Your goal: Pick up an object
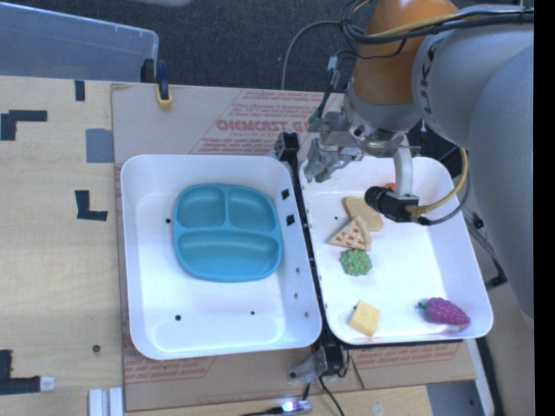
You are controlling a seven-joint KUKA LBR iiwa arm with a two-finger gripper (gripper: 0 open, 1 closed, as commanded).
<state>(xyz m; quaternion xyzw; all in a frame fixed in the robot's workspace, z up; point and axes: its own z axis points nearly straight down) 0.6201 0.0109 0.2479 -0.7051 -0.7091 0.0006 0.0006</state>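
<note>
- Wooden bench top (pixel 52 258) is on the far left, with dark tape marks on it, and a brown cardboard sheet (pixel 217 120) lies under both bins.
- Behind the bench the floor looks dark, and a clear plastic box (pixel 78 46) sits at the back left corner.
- Left bin (pixel 147 319) is white and shallow. A blue plate (pixel 227 232) with three parts lies flat in it, well to the left of the fingers.
- Right bin (pixel 460 258) is white too, and it holds all the small toy foods.
- Gripper (pixel 325 159) hangs over the back left corner of the right bin, near the wall between the bins.
- I cannot tell if its fingers are apart or together, and I see nothing held in them.
- Toy foods sit in front of the fingers and to their right: a tan bread piece (pixel 364 212), a pizza slice (pixel 351 235) touching it, then a green broccoli (pixel 355 263) just in front of that.
- Nearer the front lie a yellow cheese block (pixel 365 318) and purple grapes (pixel 446 312), well apart from the fingers.
- I think the pick has not happened yet. The arm must reach a food, grab it and lift it.
</note>
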